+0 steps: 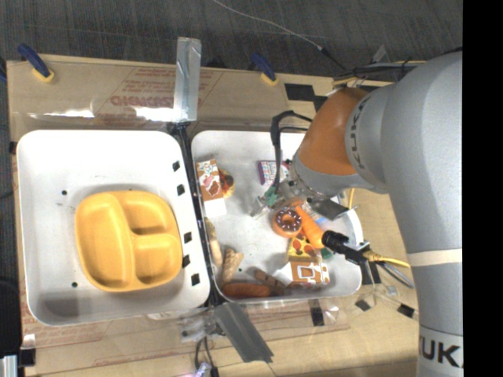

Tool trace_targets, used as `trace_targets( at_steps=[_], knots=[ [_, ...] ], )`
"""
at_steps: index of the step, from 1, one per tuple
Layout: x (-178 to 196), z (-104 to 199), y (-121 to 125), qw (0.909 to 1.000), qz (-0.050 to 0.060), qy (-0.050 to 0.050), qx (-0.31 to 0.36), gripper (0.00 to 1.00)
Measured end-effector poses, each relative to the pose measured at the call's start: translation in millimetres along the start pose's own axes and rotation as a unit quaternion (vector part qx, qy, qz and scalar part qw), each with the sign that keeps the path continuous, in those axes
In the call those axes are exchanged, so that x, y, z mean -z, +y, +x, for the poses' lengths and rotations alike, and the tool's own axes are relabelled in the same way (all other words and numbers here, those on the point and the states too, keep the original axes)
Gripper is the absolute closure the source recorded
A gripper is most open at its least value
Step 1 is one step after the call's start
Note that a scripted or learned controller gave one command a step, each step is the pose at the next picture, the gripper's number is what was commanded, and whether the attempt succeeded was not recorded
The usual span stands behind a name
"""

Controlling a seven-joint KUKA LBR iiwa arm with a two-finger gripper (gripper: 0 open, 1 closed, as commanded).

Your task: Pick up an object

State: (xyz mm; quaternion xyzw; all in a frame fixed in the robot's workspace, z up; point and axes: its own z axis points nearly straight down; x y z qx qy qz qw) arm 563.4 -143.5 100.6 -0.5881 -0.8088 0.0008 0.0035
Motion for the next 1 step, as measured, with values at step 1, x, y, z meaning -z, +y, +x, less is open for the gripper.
trace_targets(
  at_steps=[1],
  knots=[
    [139.6,30.7,26.5,0.9979,-0.007,-0.005,0.065,1.00]
  ],
)
